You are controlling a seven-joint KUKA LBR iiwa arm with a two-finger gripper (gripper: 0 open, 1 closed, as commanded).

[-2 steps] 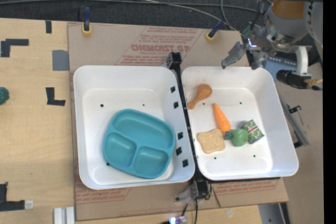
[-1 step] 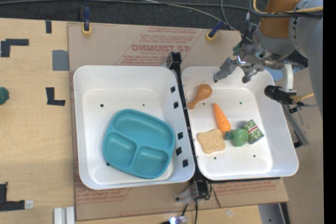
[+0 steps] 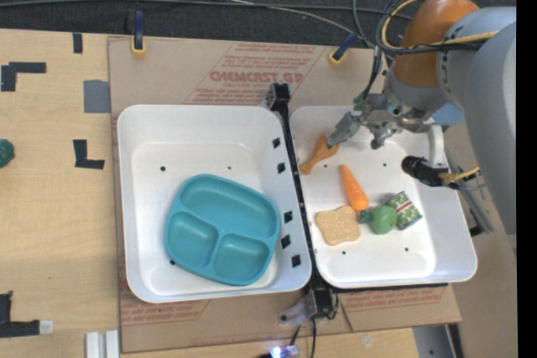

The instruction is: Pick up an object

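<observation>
So the gripper (image 3: pixel 357 137) is hanging over the back part of the right bin (image 3: pixel 403 264), up near the far wall. Its two fingers are spread apart and there's nothing between them, so it's got hold of nothing. The left-hand finger (image 3: pixel 340 132) slants down toward an orange-brown piece (image 3: pixel 316 155) that lies tilted close to the divider between the bins. The fingertip is right at the upper end of that piece, but I honestly can't tell if it's touching or just above it.

The rest of the stuff in that bin sits nearer the front. There's a carrot (image 3: pixel 354 187) lying at a slant about mid-bin. A slice of toast (image 3: pixel 337 225) lies flat just in front of its lower end. To the right of the toast is a green lump (image 3: pixel 382 219), right up against a green and white packet (image 3: pixel 407 210). The carrot's tip ends right by the green lump.

The left bin (image 3: pixel 201 138) has a teal divided plate (image 3: pixel 222 229) lying flat toward the front, with three compartments facing up. Both bins sit on a brown cardboard sheet (image 3: pixel 243 75) on the counter (image 3: pixel 50 205).
</observation>
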